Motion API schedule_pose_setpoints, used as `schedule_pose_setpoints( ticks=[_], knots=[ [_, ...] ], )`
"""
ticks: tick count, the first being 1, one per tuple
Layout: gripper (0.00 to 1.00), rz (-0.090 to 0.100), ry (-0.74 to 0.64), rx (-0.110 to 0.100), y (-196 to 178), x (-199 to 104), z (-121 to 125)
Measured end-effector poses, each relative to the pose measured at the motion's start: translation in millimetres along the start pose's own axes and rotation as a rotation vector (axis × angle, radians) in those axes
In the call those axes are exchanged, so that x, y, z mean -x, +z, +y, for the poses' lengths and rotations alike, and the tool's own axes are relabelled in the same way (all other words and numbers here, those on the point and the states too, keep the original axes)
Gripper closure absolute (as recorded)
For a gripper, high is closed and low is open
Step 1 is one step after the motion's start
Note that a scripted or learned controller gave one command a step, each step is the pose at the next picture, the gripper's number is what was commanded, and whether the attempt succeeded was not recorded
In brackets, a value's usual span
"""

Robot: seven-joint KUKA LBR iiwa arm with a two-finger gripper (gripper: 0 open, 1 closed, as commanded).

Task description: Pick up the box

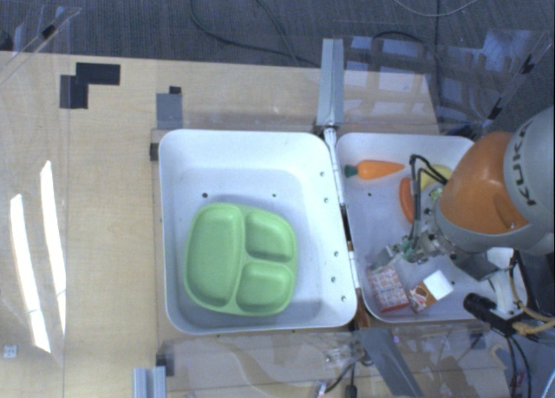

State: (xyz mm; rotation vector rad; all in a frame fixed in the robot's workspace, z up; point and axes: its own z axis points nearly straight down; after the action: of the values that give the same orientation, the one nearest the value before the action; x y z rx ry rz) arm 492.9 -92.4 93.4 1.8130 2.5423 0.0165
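Note:
A small red-and-white patterned box (388, 289) lies flat near the front edge of the right bin (375, 214). My gripper (406, 251) hangs just above and slightly right of the box, under the orange wrist band. The arm hides how the gripper meets the bin floor. I see nothing between the gripper and the box that shows a hold.
An orange-and-white packet (429, 290) lies right of the box. A carrot (378, 169) and an orange piece (405, 199) sit at the back of the right bin. The left bin (186, 158) holds a green divided plate (241, 259). A divider (343, 214) separates the bins.

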Motion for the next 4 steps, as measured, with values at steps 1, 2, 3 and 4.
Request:
schedule_pose_setpoints(
  ticks=[1,2,3,4],
  knots=[
    [0.00,-0.007,-0.135,0.004,-0.5,-0.2,2.1],
    [0.00,-0.007,-0.367,0.010,-1.2,2.5,3.6],
    [0.00,0.008,-0.221,-0.011,-92.7,-47.4,14.1],
    [0.00,0.003,-0.369,-0.001,-6.4,-3.9,4.9]
  ],
)
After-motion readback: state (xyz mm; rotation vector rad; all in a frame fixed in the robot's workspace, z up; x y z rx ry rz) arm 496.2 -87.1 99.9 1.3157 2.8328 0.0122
